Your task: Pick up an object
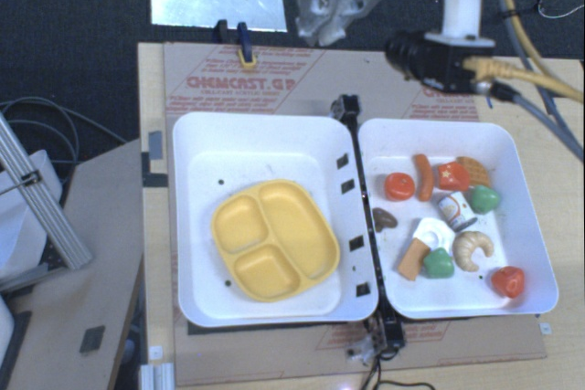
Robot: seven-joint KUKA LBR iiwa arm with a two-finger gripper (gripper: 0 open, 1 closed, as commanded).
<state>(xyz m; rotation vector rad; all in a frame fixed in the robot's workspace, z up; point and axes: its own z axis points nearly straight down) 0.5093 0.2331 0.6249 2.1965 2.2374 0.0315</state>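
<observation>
The gripper (320, 23) is seen at the top of the camera view, above the far edge of the surface (274, 73) and beyond both bins. Nothing is seen in it. Whether it is wide or narrow cannot be told; the metal parts are blurred together.

The candidate objects are all found in the right bin (526, 187). Noted there: a tomato (398, 186) at the near-left of the group, a sausage (423, 176) just beside it, a red piece (452, 175), a waffle-like piece (475, 167), a green piece (483, 198), a small can (453, 211), a croissant (473, 246), a carrot-like wedge (413, 259) touching a green pepper (439, 263), a second red piece (508, 281) near the front-right corner, and a brown piece (383, 218) against the divider side. The left bin (196, 151) carries a yellow tray (274, 238) with three compartments.

Governing relation: the objects lie toward the viewer and to the right of the gripper, well apart from it. The sausage is judged the nearest elongated item; its long axis runs roughly front-to-back in the bin, so a closing direction across the bin's width would be called for. The tomato and sausage lie close together, and a descent between them is judged liable to disturb both. No pick is yet begun.
</observation>
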